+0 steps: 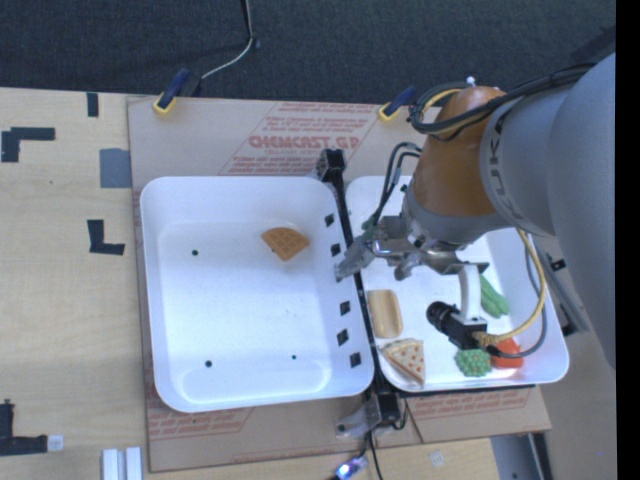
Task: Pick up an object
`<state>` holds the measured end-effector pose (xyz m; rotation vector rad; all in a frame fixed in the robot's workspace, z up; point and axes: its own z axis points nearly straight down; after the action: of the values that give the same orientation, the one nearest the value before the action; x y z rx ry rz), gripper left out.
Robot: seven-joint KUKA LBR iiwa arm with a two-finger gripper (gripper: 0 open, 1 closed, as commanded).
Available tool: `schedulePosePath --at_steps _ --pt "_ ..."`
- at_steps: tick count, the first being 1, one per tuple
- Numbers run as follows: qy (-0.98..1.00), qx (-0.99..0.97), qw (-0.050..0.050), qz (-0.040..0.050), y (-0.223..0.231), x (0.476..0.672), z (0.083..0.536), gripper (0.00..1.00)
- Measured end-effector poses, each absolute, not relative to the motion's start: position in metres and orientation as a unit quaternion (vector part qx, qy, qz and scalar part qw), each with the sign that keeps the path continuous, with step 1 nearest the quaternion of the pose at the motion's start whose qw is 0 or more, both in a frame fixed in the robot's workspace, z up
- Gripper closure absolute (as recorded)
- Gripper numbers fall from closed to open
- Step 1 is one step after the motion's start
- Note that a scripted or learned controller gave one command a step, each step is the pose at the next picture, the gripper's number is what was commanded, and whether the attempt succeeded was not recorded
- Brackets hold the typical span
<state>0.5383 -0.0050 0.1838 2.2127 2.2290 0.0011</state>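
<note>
Hovering low over the right bin (545, 368), claw (385, 253) just above the bread roll (385, 313); cannot tell whether apart or together. Nothing visibly grasped, so pick judged not yet done

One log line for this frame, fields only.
tool: over right white bin, near divider | grasp: unclear | left white bin: tan waffle-like piece | right bin: bread roll, sandwich wedge, green items

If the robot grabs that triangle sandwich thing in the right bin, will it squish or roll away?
Probably neither. The triangle sandwich looks like a toy, so it is likely stiff and light. It lies flat on the right bin, so it should slide, not roll. It sits close to the bun and the bin's wall, so a pinch there could be awkward.
</note>
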Motion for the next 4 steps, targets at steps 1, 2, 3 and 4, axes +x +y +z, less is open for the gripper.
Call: schedulePosePath --at_steps 1,2,3,4 --pt "0.705 0.709 -0.002 -0.0023 -0.055 0.481 0.191 0.0" --pt "0.71 0.704 0.002 0.0021 0.005 0.588 0.184 0.0" --pt "0.708 0.706 -0.001 -0.0013 0.002 0.583 0.193 1.0" --pt "0.708 0.706 -0.002 -0.0023 0.002 0.583 0.202 1.0"
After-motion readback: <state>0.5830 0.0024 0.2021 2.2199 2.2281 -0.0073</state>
